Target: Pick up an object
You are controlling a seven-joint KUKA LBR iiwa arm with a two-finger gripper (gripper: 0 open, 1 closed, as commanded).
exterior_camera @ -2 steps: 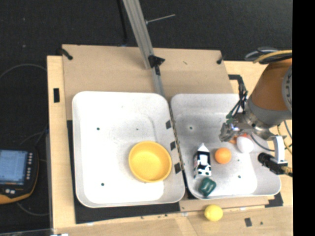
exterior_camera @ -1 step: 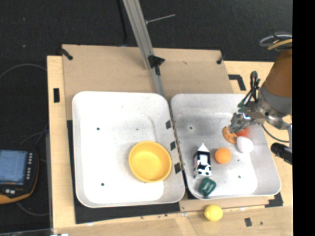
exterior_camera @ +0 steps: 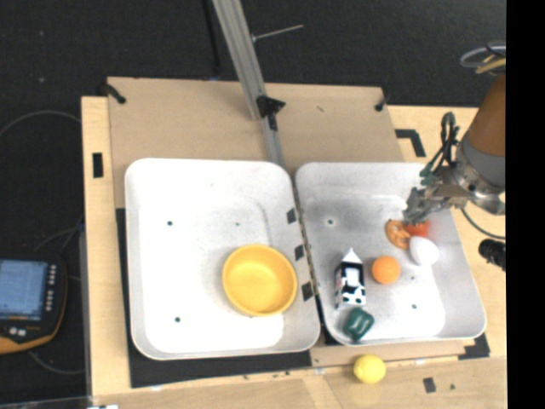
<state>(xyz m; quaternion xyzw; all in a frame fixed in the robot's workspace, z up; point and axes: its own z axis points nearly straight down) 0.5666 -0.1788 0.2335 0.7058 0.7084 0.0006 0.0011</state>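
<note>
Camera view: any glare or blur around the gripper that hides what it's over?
Camera view: light is even, without harsh glare on the white bins; the gripper looks soft and small, and the orange-red object beneath it blurs into it, so contact is unclear.

Single fixed camera above bench (exterior_camera: 213, 118), looking down aslant on both bins (exterior_camera: 170, 194).

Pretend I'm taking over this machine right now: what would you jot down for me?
Gripper: low in the right bin, at its right side, just above a small orange-red item; grip unclear.
Beside it: white egg-shaped piece, orange ball, cow-patterned carton, green piece.
Left bin: yellow bowl.
On the bench in front: yellow ball.
Done: nothing visibly lifted.
Left: grasp and raise one object.
</note>
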